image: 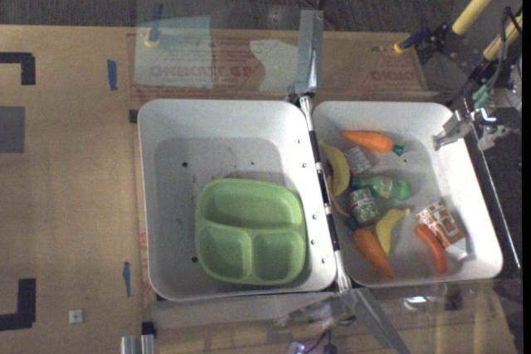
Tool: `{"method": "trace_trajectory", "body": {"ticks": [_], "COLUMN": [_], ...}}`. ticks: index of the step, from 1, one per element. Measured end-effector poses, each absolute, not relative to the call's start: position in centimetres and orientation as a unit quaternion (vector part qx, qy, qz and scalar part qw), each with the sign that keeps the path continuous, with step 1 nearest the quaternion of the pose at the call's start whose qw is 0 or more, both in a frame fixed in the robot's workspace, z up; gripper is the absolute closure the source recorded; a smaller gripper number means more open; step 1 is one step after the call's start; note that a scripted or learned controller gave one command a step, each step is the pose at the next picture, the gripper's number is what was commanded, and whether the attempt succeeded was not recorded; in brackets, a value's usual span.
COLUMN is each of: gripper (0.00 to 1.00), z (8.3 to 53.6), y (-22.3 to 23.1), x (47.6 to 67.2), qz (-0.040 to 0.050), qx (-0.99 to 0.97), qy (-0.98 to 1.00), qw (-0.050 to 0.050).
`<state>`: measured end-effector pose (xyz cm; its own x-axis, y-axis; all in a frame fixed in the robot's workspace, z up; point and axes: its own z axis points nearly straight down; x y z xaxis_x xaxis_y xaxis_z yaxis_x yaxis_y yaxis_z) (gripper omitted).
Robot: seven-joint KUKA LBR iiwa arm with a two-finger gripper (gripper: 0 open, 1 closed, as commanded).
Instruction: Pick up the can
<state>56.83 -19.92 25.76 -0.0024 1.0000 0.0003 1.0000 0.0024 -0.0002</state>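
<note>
The can, small and dark with a greenish label, stands near the middle of the right bin. It touches a green bottle on its upper right and a yellow banana on its lower right. My gripper hovers over the bin's upper right rim, well away from the can and up to its right. Nothing shows in its grasp.
Around the can lie an orange carrot, a second banana by the left wall, another carrot, a red-orange sausage-like piece and a small carton. The left bin holds a green divided plate.
</note>
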Motion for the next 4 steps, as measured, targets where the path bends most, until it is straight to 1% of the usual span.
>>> {"method": "trace_trajectory", "body": {"ticks": [1, 2, 3, 4], "gripper": [0.00, 0.00, 0.00, 0.00], "z": [11.4, 10.7, 10.7, 18.8], "y": [-18.1, -11.9, -12.7, -16.7], "x": [56.3, 62.3, 58.6, 60.2], "qz": [-0.0042, -0.0068, -0.0084, -0.0003], "qx": [-0.620, -0.524, -0.385, -0.640], "qy": [-0.785, -0.851, -0.923, -0.768], "qw": [-0.007, -0.026, -0.018, -0.002]}}
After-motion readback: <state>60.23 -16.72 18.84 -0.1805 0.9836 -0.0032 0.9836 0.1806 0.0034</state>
